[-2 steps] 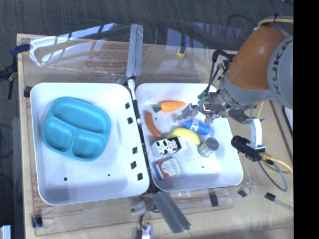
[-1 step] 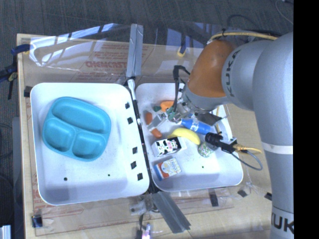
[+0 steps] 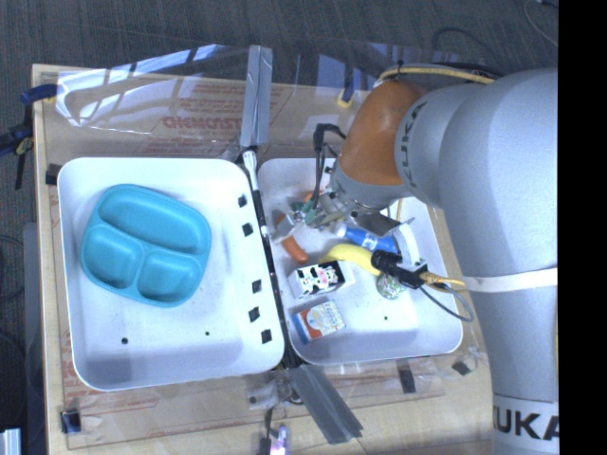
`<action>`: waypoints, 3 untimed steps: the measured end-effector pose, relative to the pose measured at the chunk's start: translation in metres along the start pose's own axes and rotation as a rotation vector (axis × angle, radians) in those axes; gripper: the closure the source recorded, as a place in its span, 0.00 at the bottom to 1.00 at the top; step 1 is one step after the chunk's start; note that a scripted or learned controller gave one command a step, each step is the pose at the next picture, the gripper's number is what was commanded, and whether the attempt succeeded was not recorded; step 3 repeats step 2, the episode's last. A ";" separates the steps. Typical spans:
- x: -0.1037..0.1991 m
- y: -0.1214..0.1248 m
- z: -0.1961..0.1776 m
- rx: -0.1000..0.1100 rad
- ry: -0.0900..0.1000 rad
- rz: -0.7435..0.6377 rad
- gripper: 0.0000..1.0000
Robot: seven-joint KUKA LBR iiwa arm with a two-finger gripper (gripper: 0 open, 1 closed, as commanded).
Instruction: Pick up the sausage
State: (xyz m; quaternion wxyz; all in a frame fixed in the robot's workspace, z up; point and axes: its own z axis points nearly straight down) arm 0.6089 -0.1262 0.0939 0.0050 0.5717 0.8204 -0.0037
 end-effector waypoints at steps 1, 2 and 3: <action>0.003 0.001 -0.008 0.002 0.007 -0.006 1.00; 0.023 0.061 -0.098 0.000 0.013 0.003 1.00; 0.023 0.061 -0.098 0.000 0.013 0.003 1.00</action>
